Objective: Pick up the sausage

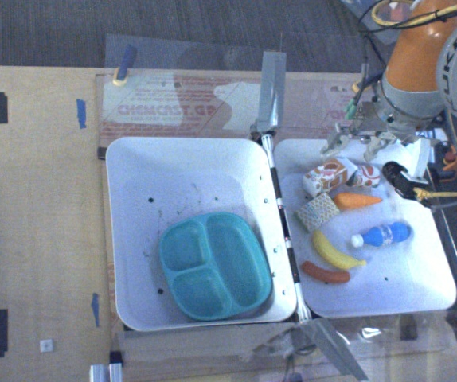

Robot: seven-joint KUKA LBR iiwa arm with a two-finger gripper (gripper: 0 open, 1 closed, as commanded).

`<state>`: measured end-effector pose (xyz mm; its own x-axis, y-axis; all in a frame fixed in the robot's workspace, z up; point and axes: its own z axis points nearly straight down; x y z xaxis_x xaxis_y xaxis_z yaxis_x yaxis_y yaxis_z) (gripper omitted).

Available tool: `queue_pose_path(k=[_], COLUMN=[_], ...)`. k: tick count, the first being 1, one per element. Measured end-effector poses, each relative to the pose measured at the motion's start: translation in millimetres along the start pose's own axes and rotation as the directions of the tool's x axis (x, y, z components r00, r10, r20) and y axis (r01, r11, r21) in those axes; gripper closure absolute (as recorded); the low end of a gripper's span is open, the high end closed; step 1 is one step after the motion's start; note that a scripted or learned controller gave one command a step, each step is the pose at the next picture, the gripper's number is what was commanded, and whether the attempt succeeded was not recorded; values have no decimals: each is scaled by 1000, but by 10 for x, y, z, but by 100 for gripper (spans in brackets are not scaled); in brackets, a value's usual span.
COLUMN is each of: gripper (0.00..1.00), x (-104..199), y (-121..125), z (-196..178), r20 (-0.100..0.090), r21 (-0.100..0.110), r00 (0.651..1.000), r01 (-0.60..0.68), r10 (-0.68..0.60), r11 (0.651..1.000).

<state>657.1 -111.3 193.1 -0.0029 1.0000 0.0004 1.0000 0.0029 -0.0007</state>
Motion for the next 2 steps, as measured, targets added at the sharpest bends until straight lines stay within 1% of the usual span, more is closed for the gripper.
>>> queue_pose_path(k=[1,2], gripper=[100,100], x=[2,155], y=[12,-590], z=[-110,-985], r20=[1,1], r21=[-4,-3], r00=[1000,992], r01=[2,-124], r10=[-2,124], r11=[1000,992])
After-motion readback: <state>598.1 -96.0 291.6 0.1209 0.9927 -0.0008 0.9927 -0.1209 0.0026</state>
